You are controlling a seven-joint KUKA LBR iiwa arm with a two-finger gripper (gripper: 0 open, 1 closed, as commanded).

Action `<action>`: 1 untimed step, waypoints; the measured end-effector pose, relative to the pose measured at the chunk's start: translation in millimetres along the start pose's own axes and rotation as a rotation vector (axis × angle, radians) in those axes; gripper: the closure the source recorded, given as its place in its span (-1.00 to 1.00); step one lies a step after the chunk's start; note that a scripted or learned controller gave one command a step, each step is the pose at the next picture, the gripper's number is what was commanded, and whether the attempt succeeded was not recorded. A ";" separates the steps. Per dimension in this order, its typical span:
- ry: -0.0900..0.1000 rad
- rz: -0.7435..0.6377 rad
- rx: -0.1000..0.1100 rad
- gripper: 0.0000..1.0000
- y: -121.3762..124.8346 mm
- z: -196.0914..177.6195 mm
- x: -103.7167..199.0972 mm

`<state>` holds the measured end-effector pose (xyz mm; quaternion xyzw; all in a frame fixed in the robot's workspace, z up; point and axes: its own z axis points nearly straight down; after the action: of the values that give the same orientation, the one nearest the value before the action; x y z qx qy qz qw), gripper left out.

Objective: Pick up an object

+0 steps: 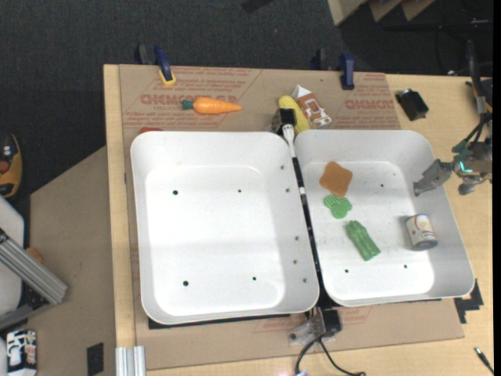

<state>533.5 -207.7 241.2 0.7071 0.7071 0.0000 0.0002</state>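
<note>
The right bin (391, 284) holds a brown toast-like slab (337, 178), a small green leafy piece (338, 206), a green pickle-shaped piece (362, 240) and a small can (421, 231) lying on its side. My gripper (432, 178) pokes in from the right edge, just above that bin's right rim. It is up and to the right of the can and apart from every object. Nothing shows in its grasp.
The left bin (219, 288) sits beside the right one. Behind the bins, on the brown board, lie a carrot (211, 106), a banana (288, 110) and a small carton (311, 108). Two blue clamps (164, 67) grip the board's back edge.
</note>
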 end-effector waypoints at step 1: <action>0.006 0.000 0.010 -1.00 -56.5 74.5 39.3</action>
<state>477.1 -168.5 166.7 0.7072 0.7070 -0.0016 -0.0055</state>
